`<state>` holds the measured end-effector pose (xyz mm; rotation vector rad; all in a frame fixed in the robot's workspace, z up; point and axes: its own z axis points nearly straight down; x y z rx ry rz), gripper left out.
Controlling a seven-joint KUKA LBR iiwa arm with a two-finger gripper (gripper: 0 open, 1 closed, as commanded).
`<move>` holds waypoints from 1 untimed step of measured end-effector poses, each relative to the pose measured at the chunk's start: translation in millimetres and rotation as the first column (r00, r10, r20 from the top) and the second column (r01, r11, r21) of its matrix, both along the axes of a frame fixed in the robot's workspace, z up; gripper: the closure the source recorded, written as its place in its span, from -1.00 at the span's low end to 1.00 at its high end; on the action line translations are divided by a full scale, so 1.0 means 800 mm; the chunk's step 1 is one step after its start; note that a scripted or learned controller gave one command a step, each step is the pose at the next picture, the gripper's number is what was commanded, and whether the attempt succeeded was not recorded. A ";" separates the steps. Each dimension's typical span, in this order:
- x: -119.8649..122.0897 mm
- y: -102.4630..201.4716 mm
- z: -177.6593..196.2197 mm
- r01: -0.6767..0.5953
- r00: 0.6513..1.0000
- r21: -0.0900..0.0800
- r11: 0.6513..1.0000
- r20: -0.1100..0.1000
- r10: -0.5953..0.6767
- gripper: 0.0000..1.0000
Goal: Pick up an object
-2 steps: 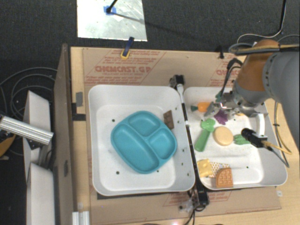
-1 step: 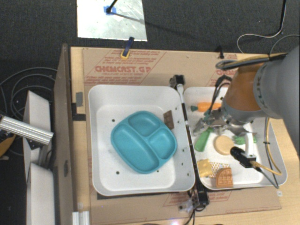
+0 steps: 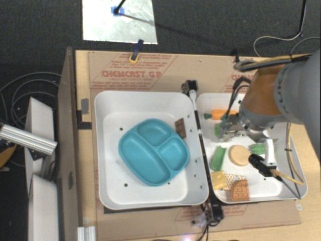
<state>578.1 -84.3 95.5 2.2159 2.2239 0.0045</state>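
Our gripper hovers near the right bin's back-left corner; the green pickle lies just frontward, long axis front-to-back.

Teal divided tray, left bin

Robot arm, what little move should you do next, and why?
Probably a short drop straight down. The gripper hangs over the right bin, low above a green piece by the orange one, and nothing shows between its fingers. The green pickle shape and round tan piece lie nearby.
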 end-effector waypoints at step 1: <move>0.000 0.000 -0.001 0.000 1.000 0.000 1.000 0.000 0.000 -1.00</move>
